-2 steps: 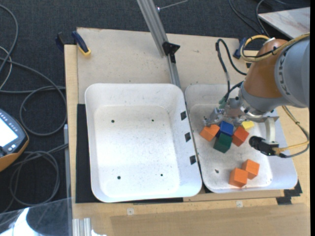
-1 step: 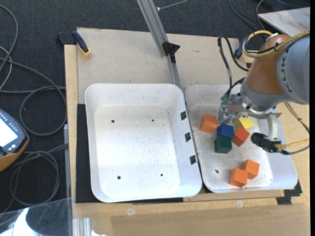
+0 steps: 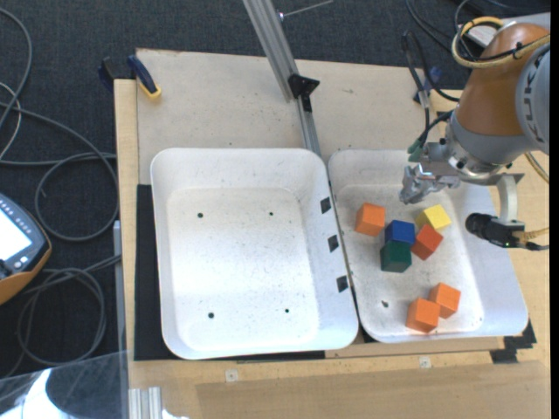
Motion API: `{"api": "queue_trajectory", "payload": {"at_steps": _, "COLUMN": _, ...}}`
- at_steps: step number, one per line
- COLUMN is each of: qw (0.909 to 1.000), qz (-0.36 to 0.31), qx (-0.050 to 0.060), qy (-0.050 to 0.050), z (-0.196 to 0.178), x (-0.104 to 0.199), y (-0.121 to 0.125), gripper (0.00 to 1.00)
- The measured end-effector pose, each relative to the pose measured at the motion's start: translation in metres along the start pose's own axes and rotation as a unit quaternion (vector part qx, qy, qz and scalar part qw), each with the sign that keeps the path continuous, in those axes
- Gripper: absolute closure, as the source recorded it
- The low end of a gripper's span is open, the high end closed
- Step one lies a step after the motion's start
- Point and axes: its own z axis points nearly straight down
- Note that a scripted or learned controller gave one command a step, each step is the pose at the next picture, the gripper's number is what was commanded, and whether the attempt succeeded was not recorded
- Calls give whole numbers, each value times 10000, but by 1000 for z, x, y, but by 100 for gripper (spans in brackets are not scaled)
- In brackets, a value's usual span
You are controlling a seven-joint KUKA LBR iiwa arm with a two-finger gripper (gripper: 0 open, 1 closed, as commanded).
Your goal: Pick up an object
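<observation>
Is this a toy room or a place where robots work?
Probably a robot lab. A robot arm reaches over two white bins on a bench, coloured blocks lie in one, and cables trail across the floor.

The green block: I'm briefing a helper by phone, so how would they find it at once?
Look in the right-hand bin, at the cluster of blocks near its middle. The green block sits just below the blue block, touching it, and is the one dark green cube among orange, red and yellow ones.
</observation>
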Motion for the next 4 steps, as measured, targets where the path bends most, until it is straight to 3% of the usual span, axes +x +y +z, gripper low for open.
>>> {"api": "queue_trajectory", "payload": {"at_steps": 1, "qw": 10000, "qz": 3, "qx": -4, "qy": -2, "z": -64, "x": -3, "y": 5, "gripper": 100}}
{"api": "queue_trajectory", "payload": {"at_steps": 2, "qw": 10000, "qz": 1, "qx": 12, "qy": 2, "z": -103, "x": -3, "y": 7, "gripper": 100}}
{"api": "queue_trajectory", "payload": {"at_steps": 4, "qw": 10000, "qz": -18, "qx": 66, "qy": 20, "z": -66, "x": 99, "y": -39, "gripper": 100}}
